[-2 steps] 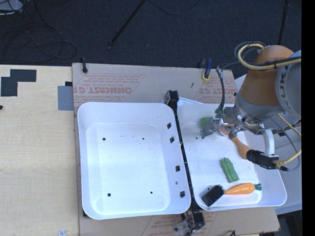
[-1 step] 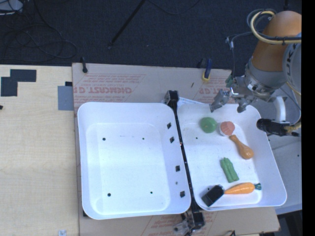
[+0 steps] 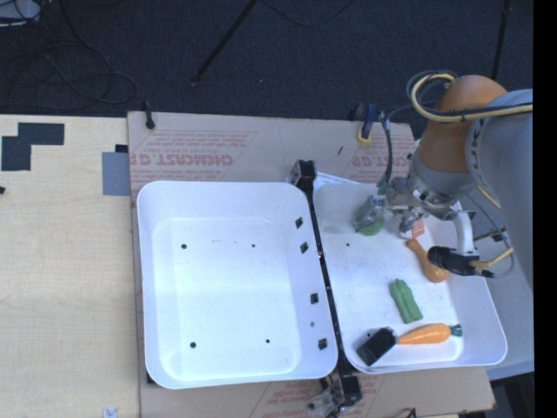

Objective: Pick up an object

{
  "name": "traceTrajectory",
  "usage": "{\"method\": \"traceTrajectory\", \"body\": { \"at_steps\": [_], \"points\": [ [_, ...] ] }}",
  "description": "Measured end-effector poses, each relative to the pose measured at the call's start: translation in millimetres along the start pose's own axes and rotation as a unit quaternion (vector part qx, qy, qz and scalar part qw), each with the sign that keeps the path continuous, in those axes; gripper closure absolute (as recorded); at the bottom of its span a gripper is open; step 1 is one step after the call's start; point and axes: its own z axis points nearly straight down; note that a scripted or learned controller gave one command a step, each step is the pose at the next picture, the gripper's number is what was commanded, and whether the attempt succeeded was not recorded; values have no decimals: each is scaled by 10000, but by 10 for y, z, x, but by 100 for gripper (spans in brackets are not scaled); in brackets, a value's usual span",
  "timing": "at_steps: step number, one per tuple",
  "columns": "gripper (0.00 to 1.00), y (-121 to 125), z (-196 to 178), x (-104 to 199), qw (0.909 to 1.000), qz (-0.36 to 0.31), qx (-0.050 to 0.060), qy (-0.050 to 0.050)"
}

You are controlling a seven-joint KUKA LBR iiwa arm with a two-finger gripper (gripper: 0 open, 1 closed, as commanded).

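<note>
My gripper (image 3: 389, 217) hangs low over the far part of the right bin (image 3: 487, 316), open, with its fingers spread apart. A small green round object (image 3: 370, 226) lies right at the left fingertip, not between the fingers. Close by the right fingertip is a small red-and-white item (image 3: 418, 228). Further toward the front lie an orange curved piece (image 3: 428, 266), a green pickle-like piece (image 3: 405, 300), a carrot (image 3: 424, 334) and a black block (image 3: 376, 346).
The left bin (image 3: 157, 233) sits beside the right one, with a black divider strip (image 3: 315, 251) where they meet. The grey arm with its orange band (image 3: 457, 133) comes in over the right bin's far right corner. Cables lie behind the bench.
</note>
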Motion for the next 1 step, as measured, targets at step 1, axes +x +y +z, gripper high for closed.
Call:
{"method": "traceTrajectory", "body": {
  "at_steps": [1],
  "points": [
    [0, 30, -649, -164, 10000, -3, -73, -14]
  ]
}}
